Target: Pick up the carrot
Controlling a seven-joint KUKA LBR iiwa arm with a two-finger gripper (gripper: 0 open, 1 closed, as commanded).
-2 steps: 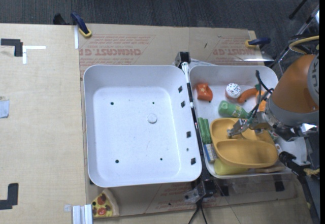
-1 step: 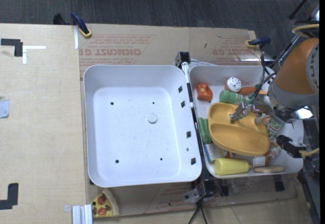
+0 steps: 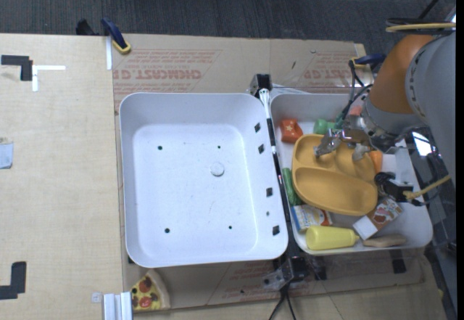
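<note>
My gripper [image 3: 341,151] hangs over the right bin [image 3: 415,233], above the upper rim of a yellow bowl [image 3: 336,188]. Its two fingers stand apart, open, with only the bowl's surface showing between them. An orange piece that looks like the carrot [image 3: 375,160] lies just right of the right finger [image 3: 359,153], at the bowl's right rim and partly hidden by the gripper. A red-orange block [image 3: 291,130] sits in the bin's upper left corner, left of the gripper.
The right bin is crowded: a green item [image 3: 323,126] at the top, a yellow bottle [image 3: 331,237] along the front, a small box [image 3: 308,218], a white-and-red packet [image 3: 386,212] and a wooden stick [image 3: 386,241]. The left bin [image 3: 138,188] stands beside it.
</note>
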